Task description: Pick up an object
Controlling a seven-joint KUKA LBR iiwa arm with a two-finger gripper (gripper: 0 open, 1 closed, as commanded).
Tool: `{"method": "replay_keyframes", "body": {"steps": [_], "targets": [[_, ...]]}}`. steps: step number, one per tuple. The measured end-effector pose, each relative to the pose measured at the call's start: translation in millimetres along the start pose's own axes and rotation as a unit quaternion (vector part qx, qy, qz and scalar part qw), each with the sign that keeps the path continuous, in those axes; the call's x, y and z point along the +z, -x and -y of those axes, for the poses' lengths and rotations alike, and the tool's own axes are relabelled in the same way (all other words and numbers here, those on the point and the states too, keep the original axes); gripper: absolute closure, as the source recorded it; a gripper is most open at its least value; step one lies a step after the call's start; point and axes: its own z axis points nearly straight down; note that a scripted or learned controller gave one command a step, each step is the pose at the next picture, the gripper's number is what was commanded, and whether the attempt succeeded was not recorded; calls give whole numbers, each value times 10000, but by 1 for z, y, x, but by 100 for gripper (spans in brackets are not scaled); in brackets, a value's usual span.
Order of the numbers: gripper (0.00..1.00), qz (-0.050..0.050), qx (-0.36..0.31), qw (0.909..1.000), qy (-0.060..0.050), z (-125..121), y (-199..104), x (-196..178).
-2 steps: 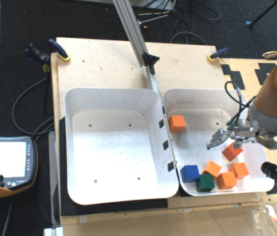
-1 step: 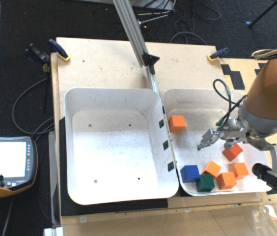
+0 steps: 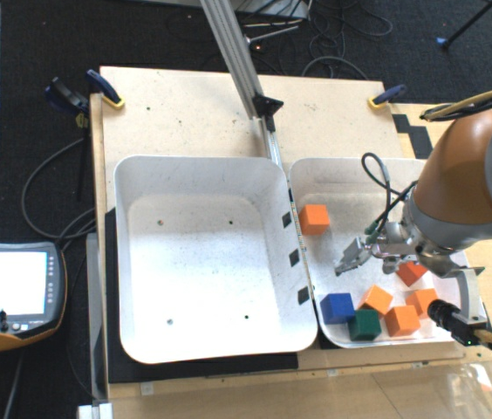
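Down at the near edge of the right bin [image 3: 316,182] sits the cluster: blue cube [image 3: 338,307], green cube [image 3: 365,324] just beside it, orange blocks [image 3: 391,312] packed against them, and a red piece [image 3: 413,273] half tucked under the wrist. The gripper [image 3: 351,257] hangs above the bin's middle, pointing left; I cannot tell whether it is open or closed, and nothing shows in its grasp. The blue cube lies just nearer than the tip, a short drop away. Farther off, a lone orange cube [image 3: 315,218] sits apart to the far left of the tip, square-faced, clear all round — likely the easier pick. The left bin [image 3: 141,177] lies beyond reach of interest.
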Motion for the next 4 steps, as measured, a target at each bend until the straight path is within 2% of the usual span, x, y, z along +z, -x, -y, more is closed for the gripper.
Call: {"method": "replay_keyframes", "body": {"steps": [1,2,3,4], "targets": [[0,-12,-40,10000,16,0,-88,-1],[0,32,46,10000,45,-73,6,-2],[0,-3,-27,10000,29,-93,-53,-2],[100,14,-13,10000,26,-93,-49,-12]]}}
